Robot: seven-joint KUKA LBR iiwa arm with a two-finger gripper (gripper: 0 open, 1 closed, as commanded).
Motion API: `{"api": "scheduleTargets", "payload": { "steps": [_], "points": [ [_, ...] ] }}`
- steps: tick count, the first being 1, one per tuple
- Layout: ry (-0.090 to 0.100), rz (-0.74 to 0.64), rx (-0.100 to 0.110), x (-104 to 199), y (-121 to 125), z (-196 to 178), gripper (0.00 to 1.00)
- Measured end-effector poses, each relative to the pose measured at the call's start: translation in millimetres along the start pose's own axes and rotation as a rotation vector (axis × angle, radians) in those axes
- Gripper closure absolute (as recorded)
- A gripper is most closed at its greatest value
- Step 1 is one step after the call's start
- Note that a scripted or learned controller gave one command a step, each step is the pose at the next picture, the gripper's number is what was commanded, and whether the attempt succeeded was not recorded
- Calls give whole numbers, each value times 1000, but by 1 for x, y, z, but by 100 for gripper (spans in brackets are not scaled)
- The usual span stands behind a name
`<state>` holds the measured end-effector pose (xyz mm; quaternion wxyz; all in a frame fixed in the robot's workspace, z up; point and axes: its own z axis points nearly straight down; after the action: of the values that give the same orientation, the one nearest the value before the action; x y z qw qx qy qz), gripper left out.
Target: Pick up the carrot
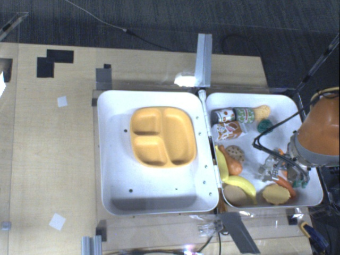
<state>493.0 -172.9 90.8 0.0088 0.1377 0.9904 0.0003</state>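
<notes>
The carrot (287,183) is a small orange piece with a green end, lying near the front right of the right bin (303,106). My gripper (274,169) hangs low over it, its metal parts covering the carrot's upper part. The grey arm with its orange band (320,129) reaches in from the right, above the bin's right wall. From this slanted view I cannot make out whether the carrot is in the gripper.
The right bin also holds a banana (239,183), a potato (276,194), an orange-red vegetable (234,166), two small cans (234,115) and a teal item (264,125). A yellow divided plate (162,136) sits in the left bin (114,158). A black cable (271,132) loops over the right bin.
</notes>
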Motion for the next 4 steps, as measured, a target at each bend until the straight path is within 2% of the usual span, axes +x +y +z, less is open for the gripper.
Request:
{"api": "scheduleTargets", "payload": {
  "steps": [1,2,3,4],
  "points": [
    [-7,-280,4,9,36,-1,100],
    [-7,-656,5,5,52,-1,100],
    [-2,-841,5,-39,-12,1,100],
    [-4,-1015,5,-15,0,0,100]
  ]
}}
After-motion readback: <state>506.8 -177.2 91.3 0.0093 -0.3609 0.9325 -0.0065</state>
